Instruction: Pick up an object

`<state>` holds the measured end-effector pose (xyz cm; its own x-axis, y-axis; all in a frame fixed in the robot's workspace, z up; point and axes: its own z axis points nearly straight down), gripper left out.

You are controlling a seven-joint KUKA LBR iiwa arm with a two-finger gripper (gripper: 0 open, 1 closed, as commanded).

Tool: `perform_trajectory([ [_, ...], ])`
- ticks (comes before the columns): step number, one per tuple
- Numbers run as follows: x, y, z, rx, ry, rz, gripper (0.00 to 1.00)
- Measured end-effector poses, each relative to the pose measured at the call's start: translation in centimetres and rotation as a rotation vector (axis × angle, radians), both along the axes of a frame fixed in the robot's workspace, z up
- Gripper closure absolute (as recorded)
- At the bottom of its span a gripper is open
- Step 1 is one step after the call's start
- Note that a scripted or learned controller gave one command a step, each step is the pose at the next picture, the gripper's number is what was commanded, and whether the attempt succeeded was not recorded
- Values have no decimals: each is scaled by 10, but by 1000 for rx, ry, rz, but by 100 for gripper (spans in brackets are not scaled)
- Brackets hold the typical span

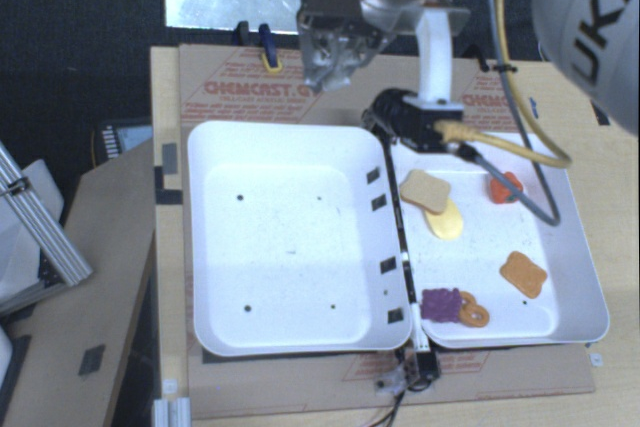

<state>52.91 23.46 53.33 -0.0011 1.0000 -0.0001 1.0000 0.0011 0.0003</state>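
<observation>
My gripper [328, 75] hangs high above the bench, over the cardboard behind the left bin's far rim, with nothing visible in it. The right bin [575, 260] holds the toys. A tan bread slice [425, 192] lies near its far left, overlapping a yellow oval piece [446, 221]. A small red-orange item [504, 187] sits further right, partly behind a cable. An orange-brown toast piece [524, 273] lies toward the right. A purple grape bunch [441, 303] touches an orange ring-shaped piece [473, 317] at the near left.
The left bin [197, 177] stands beside the right one, and they share a ridge with black clips [388, 215]. Both rest on a cardboard sheet [235, 85]. A yellow cable [515, 147] and a grey one arc over the right bin's far edge.
</observation>
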Motion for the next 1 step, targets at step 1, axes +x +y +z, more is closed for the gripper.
perform_trajectory([
  [1,-1,0,13,3,-4,6,100],
])
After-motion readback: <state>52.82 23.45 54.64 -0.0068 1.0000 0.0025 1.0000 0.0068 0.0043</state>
